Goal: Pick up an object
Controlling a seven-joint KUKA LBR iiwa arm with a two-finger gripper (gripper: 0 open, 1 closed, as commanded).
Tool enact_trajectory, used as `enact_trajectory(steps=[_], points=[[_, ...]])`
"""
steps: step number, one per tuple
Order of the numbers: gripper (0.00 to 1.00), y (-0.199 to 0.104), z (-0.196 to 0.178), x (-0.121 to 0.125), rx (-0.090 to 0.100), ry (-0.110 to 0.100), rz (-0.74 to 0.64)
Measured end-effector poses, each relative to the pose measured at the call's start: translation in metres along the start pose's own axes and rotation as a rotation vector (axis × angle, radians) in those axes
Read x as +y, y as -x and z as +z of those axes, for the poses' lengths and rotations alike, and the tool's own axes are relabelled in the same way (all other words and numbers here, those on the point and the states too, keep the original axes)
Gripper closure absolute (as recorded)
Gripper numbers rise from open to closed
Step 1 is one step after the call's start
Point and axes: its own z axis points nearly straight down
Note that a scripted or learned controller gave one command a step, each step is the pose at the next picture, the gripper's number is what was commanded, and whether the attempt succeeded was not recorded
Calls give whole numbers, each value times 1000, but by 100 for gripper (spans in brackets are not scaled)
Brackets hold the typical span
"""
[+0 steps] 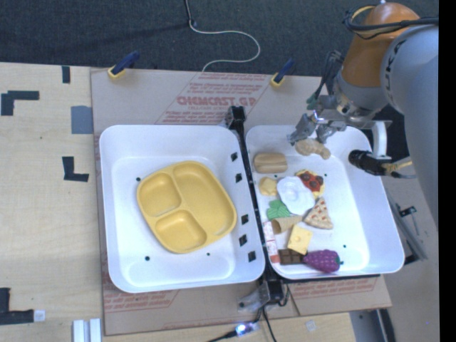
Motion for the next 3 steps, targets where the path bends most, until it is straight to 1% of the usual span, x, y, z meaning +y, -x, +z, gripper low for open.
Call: enact_trajectory(steps=[1,3], points=[[100,-1,-41,1,1,0,0],[100,-110,-52,-3,1,-5,-5]])
